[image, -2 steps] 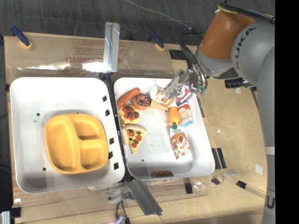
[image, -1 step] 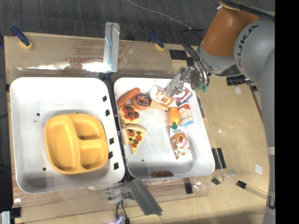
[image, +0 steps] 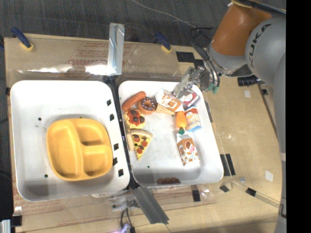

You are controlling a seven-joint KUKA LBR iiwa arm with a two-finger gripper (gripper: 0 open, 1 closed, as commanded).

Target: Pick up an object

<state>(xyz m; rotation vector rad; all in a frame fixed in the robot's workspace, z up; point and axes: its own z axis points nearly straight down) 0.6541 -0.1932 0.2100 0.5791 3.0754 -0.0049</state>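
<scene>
My likeliest target is a small snack packet (image: 169, 102), white and orange, lying at the back of the right bin (image: 214, 152) beside a darker packet (image: 190, 99). The pincer (image: 183, 89) hangs directly over these two, its metal tip touching or nearly touching the snack packet's upper edge; I cannot tell whether it is released or clenched, and nothing is visibly lifted. Around the target, toy food is scattered across the same bin: a sausage (image: 133, 101) and a chocolate doughnut (image: 148, 104) to its left, a small berry tart (image: 134, 117) and a pizza slice (image: 140, 142) nearer the front, a carrot (image: 181, 120), a small bottle (image: 193, 120), and a juice carton (image: 188, 150) along the right side. The left bin (image: 24, 101) holds a yellow divided plate (image: 79, 148). Both bins sit on the cardboard-covered desk (image: 243, 144). I judge the pick as only at its approach stage: the arm is in place above the bin, but closing, securing and lifting all remain to be done.
</scene>
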